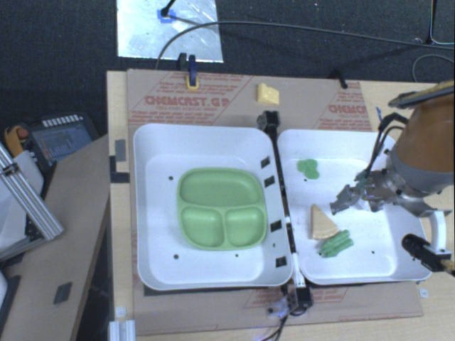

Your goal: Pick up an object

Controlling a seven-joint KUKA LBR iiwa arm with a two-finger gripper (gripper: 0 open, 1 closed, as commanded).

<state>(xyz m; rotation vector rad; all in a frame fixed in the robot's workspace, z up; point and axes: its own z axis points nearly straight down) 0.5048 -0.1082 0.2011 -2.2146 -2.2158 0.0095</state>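
The left shallow white bin (153, 190) holds a pale green three-compartment plastic tray (222, 208), lying flat near its middle. The right white bin (355, 261) holds a small green round piece (308, 167) near its upper left, a tan wedge (323, 224) pointing toward the far rim, and just below it a green ridged pod-like piece (335, 244), long axis slanting up to the right. The gripper (340, 201) hangs just right of the wedge; it looks empty, though whether it is open I cannot tell. Bare floor lies toward the near-right corner.
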